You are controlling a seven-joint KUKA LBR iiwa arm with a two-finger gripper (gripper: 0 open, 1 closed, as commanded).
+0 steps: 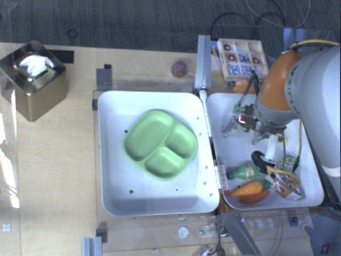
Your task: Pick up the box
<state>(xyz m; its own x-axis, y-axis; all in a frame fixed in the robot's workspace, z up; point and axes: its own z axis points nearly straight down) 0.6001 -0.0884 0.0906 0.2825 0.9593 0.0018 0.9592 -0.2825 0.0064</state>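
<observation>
Hovering over right bin (224, 108), gripper (246, 126) spread wide, grasping nothing. Box (285, 183) lying tilted at front right corner, near gripper, crowded against bottle (244, 172), carrot (249, 189). Open floor at bin's back left.

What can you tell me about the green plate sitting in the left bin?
The green plate is a pale green, rounded dish that looks like moulded plastic, split by raised ridges into three compartments: one long section on its left and two smaller ones on its right. It lies flat and right side up, turned at a slant, near the middle of the left bin. Its compartments hold nothing, and only the bin floor touches it.
</observation>
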